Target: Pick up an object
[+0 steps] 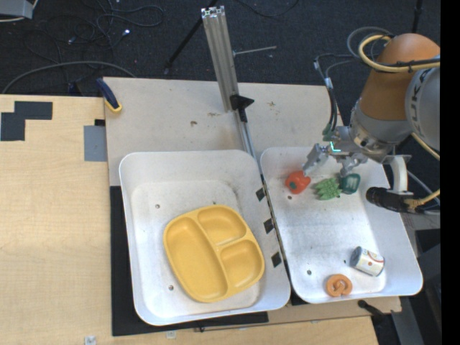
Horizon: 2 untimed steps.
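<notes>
Doughnut (338,286), orange, near the front rim of my right bin (402,282). White can (367,261) just beyond it, on its side. Bare floor through the bin's middle. Left bin (136,192): yellow divided plate (213,252), with bare margins toward the rims. Farther back, a red-orange piece (297,182), a green leafy piece (328,189) and a teal piece (349,184) in a row. My pincer (332,162) hangs above them, fingers spread, nothing between them.
</notes>
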Each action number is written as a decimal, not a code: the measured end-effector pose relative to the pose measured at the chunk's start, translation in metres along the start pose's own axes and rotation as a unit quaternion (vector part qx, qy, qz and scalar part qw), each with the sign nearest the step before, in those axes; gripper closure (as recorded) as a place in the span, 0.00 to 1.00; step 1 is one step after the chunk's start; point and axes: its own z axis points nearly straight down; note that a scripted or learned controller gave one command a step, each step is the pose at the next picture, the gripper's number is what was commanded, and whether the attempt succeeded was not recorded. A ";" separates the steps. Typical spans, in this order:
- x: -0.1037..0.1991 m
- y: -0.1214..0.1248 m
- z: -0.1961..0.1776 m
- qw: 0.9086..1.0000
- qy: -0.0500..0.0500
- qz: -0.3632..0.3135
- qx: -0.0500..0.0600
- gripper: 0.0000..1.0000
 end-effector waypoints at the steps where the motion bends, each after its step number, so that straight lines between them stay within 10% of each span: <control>1: 0.000 0.000 -0.001 1.000 0.000 0.000 -0.001 0.00; 2: 0.008 -0.004 0.059 1.000 0.001 0.000 0.004 0.00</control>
